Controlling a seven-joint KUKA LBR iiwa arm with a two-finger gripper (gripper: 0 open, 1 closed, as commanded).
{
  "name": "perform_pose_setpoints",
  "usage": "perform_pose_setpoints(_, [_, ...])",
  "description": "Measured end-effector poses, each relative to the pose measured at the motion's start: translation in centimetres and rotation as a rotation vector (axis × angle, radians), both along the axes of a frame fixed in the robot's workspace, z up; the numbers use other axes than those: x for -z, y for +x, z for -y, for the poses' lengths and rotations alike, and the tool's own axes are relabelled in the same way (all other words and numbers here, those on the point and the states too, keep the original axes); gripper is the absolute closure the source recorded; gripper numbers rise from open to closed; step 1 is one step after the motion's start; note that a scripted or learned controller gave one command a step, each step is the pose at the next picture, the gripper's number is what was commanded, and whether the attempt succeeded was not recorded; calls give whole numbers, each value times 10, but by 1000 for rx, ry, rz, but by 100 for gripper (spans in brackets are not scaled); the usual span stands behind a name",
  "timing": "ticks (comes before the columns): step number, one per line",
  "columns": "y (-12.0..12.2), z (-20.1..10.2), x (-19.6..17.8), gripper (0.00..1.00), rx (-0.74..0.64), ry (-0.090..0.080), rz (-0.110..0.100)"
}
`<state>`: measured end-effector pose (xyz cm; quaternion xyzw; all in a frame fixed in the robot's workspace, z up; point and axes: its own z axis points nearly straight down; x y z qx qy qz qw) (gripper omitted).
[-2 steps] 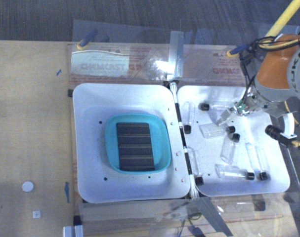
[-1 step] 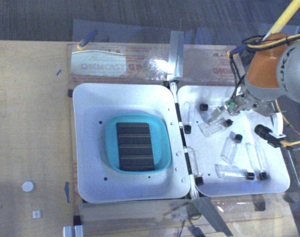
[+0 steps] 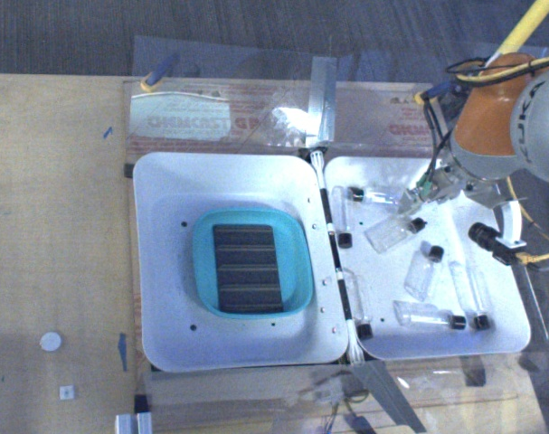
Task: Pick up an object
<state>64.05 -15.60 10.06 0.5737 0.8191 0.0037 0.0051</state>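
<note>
The pincer [image 3: 425,191] is hanging low over the right bin [image 3: 514,337], near its top edge. It is blurry and small, so I cannot tell if it is apart or together. Nothing is showing in its grip. The grey arm [image 3: 527,125] with the orange band is reaching in from the right, just above the pincer.

Just under the pincer and a bit to the left, a clear bottle [image 3: 387,234] is lying on its side. It is very close to the pincer tip, but I cannot tell if they are touching. To the left of the pincer, another bottle with a black cap [image 3: 368,194] is lying near the bin's top edge.

Lower down from the pincer, a third bottle [image 3: 421,276] is lying tilted. Further down, a long bottle [image 3: 426,315] is lying flat near the bin's bottom edge. Beside it on the right, one more bottle [image 3: 470,289] is pointing up and down the picture.

Far to the left of the pincer, the left bin [image 3: 161,269] is holding a blue dish [image 3: 204,274]. A dark block with ridges [image 3: 247,268] is sitting inside the dish. Both bins are sitting side by side on the tan bench [image 3: 57,224].
</note>
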Motion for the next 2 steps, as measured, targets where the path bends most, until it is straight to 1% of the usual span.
perform_pose_setpoints(1, [0, 0, 0, 0, 0, 0, 0])
perform_pose_setpoints(2, [-14, -20, 12, 0, -49, -2, -6])
